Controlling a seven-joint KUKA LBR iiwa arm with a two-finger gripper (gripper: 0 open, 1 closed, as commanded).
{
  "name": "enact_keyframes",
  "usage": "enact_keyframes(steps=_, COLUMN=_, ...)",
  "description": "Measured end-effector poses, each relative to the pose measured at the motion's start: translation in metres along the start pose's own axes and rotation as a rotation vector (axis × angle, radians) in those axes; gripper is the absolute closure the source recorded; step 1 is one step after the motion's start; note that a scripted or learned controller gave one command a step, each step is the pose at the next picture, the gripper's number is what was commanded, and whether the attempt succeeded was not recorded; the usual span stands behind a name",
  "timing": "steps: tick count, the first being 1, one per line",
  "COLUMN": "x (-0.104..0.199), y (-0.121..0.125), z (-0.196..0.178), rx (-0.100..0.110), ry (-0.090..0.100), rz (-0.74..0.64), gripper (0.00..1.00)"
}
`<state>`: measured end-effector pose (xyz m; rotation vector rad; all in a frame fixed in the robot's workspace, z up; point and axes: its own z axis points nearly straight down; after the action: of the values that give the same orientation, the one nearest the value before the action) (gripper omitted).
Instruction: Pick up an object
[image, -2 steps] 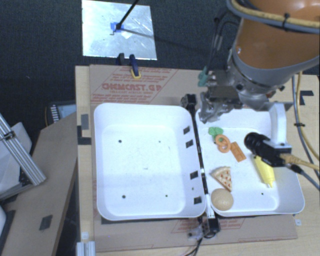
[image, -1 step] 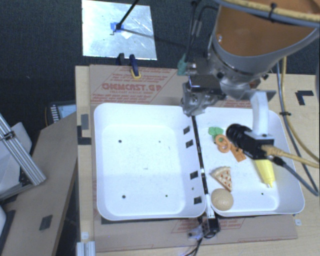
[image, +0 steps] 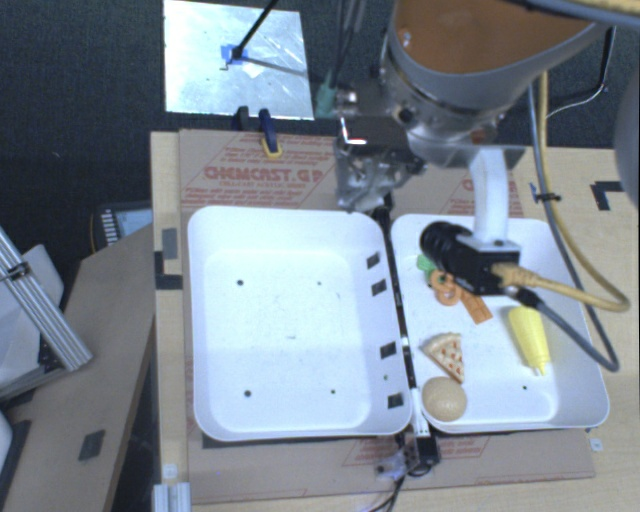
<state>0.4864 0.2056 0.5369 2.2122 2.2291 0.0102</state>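
Note:
The right bin (image: 572, 392) holds several small items. A yellow corn-like piece (image: 530, 336) lies at its right, a pizza slice (image: 446, 356) near the divider and a beige round bun (image: 445, 398) at the front. An orange pretzel (image: 446, 292), an orange stick (image: 476, 309) and a green item (image: 427, 266) lie partly under a black unit (image: 458, 254) mounted on the arm. My gripper (image: 364, 186) hangs over the back end of the divider between the bins, apart from all the items.
The left bin (image: 290, 330) shows bare white floor. Yellow and grey cables (image: 575, 295) trail from the black unit across the right bin. Brown cardboard (image: 262, 172) lies under both bins, and a shiny plate (image: 238, 58) sits behind.

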Motion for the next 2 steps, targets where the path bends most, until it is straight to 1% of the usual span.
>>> enact_keyframes(steps=1, x=0.015, y=-0.002, z=0.191, rx=0.018, ry=-0.01, rz=0.006, gripper=1.0)
enact_keyframes(steps=2, x=0.028, y=0.082, z=0.134, rx=-0.005, ry=-0.001, rz=0.007, gripper=1.0)
